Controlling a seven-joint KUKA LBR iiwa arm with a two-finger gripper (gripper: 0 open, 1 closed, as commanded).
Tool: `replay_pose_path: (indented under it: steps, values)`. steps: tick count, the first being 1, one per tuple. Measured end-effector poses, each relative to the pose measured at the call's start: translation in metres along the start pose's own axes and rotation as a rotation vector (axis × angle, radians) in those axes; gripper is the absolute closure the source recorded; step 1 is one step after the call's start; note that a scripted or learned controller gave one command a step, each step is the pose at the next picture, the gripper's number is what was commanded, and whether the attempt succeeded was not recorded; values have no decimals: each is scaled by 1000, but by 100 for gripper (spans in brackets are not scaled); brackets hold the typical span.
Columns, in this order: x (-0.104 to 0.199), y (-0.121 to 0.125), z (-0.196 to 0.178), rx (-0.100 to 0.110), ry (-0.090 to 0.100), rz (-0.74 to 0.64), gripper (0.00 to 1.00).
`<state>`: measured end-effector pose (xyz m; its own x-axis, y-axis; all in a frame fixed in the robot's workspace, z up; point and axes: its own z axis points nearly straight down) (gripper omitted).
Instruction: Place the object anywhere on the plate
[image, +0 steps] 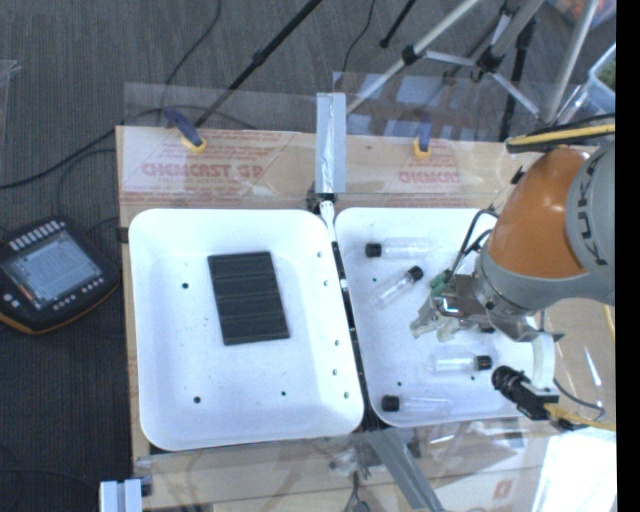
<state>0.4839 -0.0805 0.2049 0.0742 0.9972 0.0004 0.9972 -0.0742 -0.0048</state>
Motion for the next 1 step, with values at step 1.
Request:
replay_pose_path:
  steps: [1]
  values:
    - [100, 47, 24, 1, -1, -10, 100]
